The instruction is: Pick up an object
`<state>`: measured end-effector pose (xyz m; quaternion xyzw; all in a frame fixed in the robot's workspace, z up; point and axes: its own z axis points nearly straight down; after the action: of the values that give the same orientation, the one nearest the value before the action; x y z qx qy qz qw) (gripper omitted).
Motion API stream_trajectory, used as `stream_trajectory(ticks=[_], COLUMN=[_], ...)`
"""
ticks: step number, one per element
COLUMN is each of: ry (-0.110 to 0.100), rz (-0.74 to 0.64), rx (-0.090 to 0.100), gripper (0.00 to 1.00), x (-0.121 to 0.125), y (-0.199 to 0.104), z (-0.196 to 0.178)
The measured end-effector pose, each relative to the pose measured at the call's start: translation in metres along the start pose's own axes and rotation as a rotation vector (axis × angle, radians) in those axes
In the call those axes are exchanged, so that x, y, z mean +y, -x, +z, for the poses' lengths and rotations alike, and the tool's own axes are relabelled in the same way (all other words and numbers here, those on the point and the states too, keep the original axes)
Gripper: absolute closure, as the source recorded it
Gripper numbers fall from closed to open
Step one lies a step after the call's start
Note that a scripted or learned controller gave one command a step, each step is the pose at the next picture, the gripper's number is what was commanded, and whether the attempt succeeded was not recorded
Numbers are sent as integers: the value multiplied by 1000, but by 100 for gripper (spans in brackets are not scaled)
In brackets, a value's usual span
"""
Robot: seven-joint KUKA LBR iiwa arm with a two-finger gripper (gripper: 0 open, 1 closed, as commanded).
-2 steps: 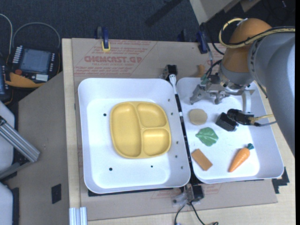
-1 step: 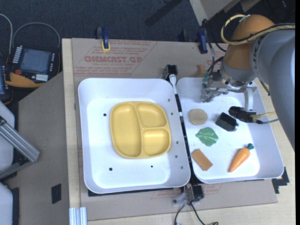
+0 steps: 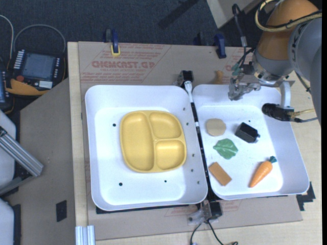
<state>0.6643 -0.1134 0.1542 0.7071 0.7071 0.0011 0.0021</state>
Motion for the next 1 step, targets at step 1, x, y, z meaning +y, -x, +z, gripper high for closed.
stream_trajectory(ticks=[1], ry=[1], rz=[-1], rx=[0], gripper=[100], x=[-3], y=[-4], z=[-45])
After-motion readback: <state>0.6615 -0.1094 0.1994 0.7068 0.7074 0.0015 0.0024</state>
